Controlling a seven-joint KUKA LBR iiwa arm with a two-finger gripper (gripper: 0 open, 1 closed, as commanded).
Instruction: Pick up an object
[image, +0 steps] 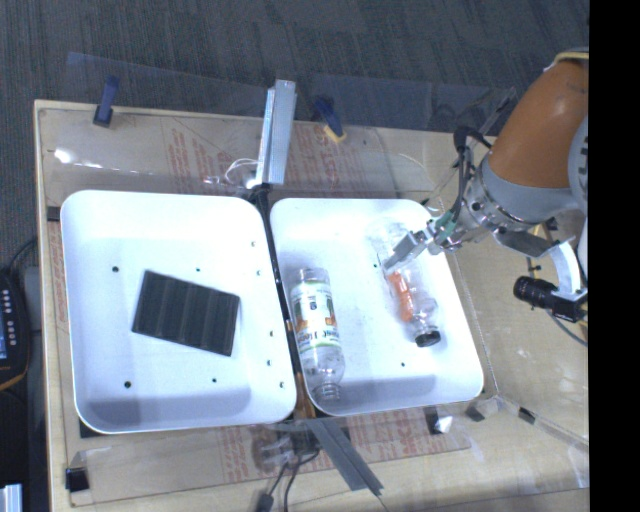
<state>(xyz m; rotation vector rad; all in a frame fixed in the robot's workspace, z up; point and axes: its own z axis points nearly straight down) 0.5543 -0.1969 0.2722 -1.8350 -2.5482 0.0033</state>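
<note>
White bins: two sat side by side on the bench; the left bin (90, 300) and right bin (440, 370) touched along their inner rims.
Slab: a dark ribbed slab (187, 312) lay flat in the left bin, slightly skewed, well apart from the walls.
Bottle: a clear bottle (317, 330) with a white and green label lay on its side in the right bin, just beside the left wall, cap end toward the near edge.
Small bottle: a clear one with orange contents and a dark cap (412, 303) lay tilted nearer the right wall, cap toward the near edge.
Arm: grey with an orange band (535, 120), it reached in from the right above the right bin's far right corner.
Gripper: the gripper (408, 250) hung just above the small bottle's far end.
Fingers: cannot tell whether they were spread or closed; nothing visibly sat between them.
Bench: a metal bar (276, 130) stood behind the bins' join; two blue clips (105, 100) sat along the far edge.
</note>
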